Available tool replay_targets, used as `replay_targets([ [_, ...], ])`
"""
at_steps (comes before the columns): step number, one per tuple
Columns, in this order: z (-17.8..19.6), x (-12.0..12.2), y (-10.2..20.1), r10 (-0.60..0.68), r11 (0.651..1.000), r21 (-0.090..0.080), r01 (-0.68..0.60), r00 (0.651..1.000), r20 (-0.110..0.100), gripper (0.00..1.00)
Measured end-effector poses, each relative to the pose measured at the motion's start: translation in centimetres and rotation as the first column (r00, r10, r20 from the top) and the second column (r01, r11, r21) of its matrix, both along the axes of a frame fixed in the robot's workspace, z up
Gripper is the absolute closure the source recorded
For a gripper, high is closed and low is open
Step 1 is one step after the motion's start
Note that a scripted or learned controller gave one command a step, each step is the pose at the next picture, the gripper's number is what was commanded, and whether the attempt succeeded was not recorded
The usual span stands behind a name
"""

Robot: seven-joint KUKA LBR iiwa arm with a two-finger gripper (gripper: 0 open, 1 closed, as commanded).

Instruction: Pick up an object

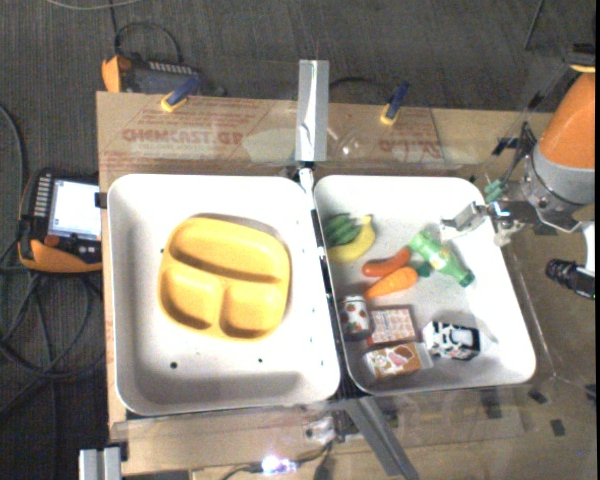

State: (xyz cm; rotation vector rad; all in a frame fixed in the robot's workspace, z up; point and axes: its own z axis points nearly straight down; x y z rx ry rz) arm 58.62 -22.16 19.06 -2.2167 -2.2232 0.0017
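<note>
The right bin holds several small objects. A green bottle lies tilted near its middle right, with two orange carrots just left of it. A yellow banana with a green piece lies at the upper left. A small can, two printed boxes and a black-and-white object sit along the front. My gripper hangs over the bin's upper right corner, up and to the right of the green bottle, and apart from it. Nothing is visibly held.
The left bin holds a yellow divided plate. A metal post stands behind the seam between the bins. The arm's orange band is at the right edge. An orange handheld device lies left of the bench.
</note>
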Motion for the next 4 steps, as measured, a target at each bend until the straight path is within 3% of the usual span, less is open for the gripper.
replay_targets([
  [1,-10.1,2.4,5.7,0.007,1.000,-0.006,-0.007,1.000,0.012,0.00],
  [2,-8.8,-1.6,7.4,0.071,0.997,-0.002,-0.071,0.997,0.000,0.00],
  [3,-8.1,-1.6,7.5,0.071,0.997,0.001,-0.071,0.997,-0.002,1.00],
  [4,-0.7,2.6,14.2,0.020,1.000,-0.002,-0.020,1.000,0.000,1.00],
])
